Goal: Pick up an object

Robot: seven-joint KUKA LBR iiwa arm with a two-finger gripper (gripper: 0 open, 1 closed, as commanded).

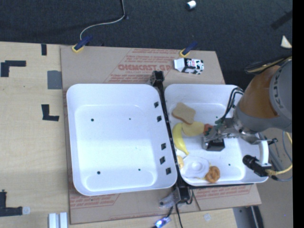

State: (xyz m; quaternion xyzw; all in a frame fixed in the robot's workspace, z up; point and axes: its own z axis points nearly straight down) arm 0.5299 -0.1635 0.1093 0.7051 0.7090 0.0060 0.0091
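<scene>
Right bin (228, 91), seen from above: the hand (214, 141) sits low at mid-floor, whether open or closed cannot be told. Bread (184, 112), banana (179, 139) and a yellow slice (192, 128) crowd the left wall; egg (195, 166) and pretzel (213, 174) lie by the near rim. Left bin (76, 99) beside it.

A robotics lab: two white bins (114, 137) on a clamped cardboard sheet (137, 65), cable (107, 23) across dark carpet (57, 8) at top.
</scene>
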